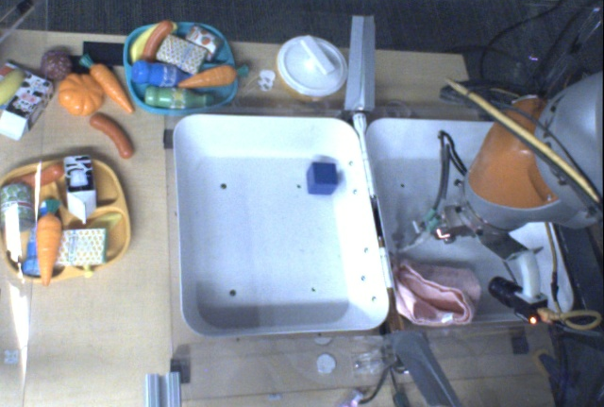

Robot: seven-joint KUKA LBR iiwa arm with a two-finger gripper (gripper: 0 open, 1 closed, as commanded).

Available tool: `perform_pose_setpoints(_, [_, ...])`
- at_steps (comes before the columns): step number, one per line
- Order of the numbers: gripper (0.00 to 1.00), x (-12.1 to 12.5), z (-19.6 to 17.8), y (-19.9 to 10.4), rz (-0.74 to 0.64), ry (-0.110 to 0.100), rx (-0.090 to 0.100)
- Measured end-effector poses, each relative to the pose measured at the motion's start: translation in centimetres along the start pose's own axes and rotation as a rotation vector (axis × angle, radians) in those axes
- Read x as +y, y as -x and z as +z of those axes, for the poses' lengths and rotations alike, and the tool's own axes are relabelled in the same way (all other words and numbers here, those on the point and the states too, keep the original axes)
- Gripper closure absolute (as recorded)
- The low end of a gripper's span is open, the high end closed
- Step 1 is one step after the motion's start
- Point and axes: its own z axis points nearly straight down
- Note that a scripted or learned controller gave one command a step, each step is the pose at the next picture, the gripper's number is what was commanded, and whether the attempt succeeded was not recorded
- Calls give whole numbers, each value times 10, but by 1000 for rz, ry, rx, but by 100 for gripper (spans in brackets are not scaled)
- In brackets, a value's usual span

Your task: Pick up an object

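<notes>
A small blue cube (323, 177) lies in the left bin (236, 301), near its upper right side. A crumpled pink cloth (436, 292) sits at the front of the right bin (406, 160). My gripper (427, 228) hangs low over the right bin, just above and behind the pink cloth, at the end of the grey arm with the orange band (508, 171). I see nothing held in it. The blue cube is well to its left, across the wall between the bins.
A blue bowl of toy food (179, 67) and a white lidded cup (312, 65) stand behind the left bin. A yellow tray of toys (62, 218) and loose toy vegetables (94, 98) lie to the left. Cables (451, 169) trail over the right bin.
</notes>
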Motion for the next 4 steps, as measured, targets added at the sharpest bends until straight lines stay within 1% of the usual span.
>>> perform_pose_setpoints(1, [0,81,3,22,293,2,-3])
perform_pose_setpoints(2, [0,35,-88,74,402,-7,-2])
perform_pose_setpoints(3, [0,-19,-2,35,419,-6,-1])
perform_pose_setpoints(4, [0,-16,-46,77,323,-8,-1])
